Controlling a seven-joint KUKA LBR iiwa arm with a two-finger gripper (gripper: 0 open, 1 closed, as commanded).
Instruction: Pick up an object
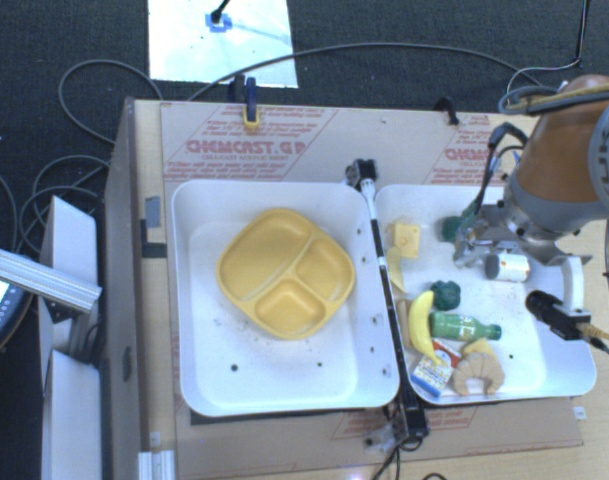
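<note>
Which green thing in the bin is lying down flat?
The green bottle in the right bin lies on its side beside the banana. The other green things are rounder lumps, not long.

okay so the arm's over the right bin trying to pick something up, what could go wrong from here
1. The toys lie crowded: banana, bottle and croissant touch or nearly touch, so a grab may knock neighbours or catch two.
2. The end effector hangs near the right bin's back, by a small green piece; closing there may just push it against the wall.
</note>
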